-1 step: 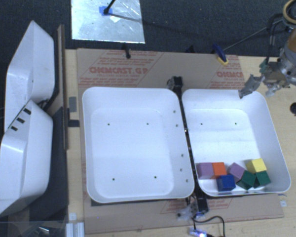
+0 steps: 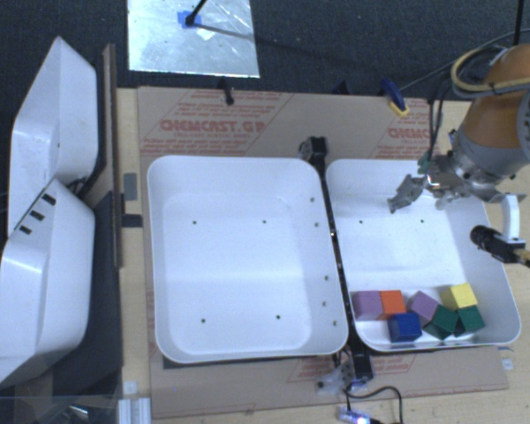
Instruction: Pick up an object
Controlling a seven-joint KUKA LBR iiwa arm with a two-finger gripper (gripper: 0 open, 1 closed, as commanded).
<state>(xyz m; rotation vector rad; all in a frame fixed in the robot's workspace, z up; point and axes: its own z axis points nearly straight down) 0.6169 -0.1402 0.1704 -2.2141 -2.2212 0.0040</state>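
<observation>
The 2 bins, the left bin [image 2: 238,254] and the right bin [image 2: 406,246], look like smooth white plastic with a soft sheen. Beneath them lies a matt tan cardboard sheet [image 2: 247,122] printed in red. A crinkled, shiny foil-like sheet [image 2: 193,25] sits on dark, rough-looking carpet [image 2: 35,7]. The blocks [image 2: 417,312] in the right bin have flat, matt coloured faces. The gripper [image 2: 408,193] appears dull grey metal, and the arm's orange band [image 2: 495,122] has a smooth, slightly glossy finish.
</observation>
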